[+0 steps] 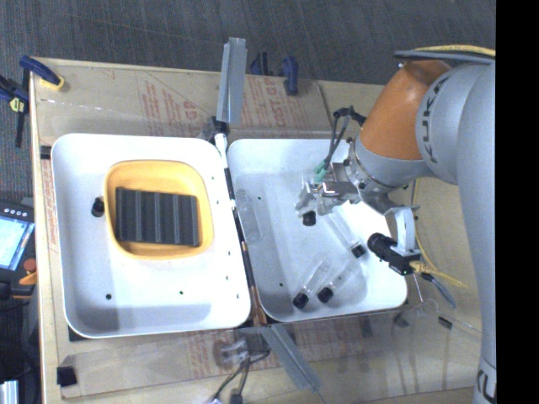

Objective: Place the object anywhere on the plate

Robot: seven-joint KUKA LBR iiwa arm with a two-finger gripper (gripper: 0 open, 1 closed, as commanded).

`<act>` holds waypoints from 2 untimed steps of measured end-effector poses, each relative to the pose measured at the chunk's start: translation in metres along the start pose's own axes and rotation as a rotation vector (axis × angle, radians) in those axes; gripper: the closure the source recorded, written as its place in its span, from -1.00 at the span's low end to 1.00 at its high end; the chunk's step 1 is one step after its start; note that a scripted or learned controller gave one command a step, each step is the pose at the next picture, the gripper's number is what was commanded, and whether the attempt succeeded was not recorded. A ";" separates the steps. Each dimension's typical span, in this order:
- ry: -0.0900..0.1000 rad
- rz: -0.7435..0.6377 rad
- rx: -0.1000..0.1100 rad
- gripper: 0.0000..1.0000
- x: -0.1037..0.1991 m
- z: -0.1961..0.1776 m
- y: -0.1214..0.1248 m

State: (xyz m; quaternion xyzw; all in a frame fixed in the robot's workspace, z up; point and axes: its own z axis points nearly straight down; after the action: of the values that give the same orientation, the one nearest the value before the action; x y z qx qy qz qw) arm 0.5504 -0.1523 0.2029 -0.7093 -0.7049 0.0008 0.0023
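Arm [438, 124] leans over the right bin [278, 183], and its bulk hides part of the claw [313, 202]; can't tell whether it grips anything. Clear bottles, hard to read on white: I count three [324, 284] in the right bin. One plate [160, 209] sits in the left bin [76, 293]. Two bins on the table [126, 91].

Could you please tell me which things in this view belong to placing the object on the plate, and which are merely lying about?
Belonging to the job:
- yellow rounded plate with a dark ribbed insert, in the left white bin
- clear plastic objects with black caps, in the right white bin
- two-finger gripper, over the right bin

Lying about:
- blue clamps at the bench's far edge
- small black piece beside the plate
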 end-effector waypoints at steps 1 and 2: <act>-0.002 -0.100 -0.001 1.00 0.064 -0.007 0.060; -0.002 -0.363 0.001 1.00 0.139 0.012 0.051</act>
State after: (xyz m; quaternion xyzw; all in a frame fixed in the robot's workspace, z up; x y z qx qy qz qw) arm 0.6023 -0.0136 0.1909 -0.5704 -0.8213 0.0015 0.0024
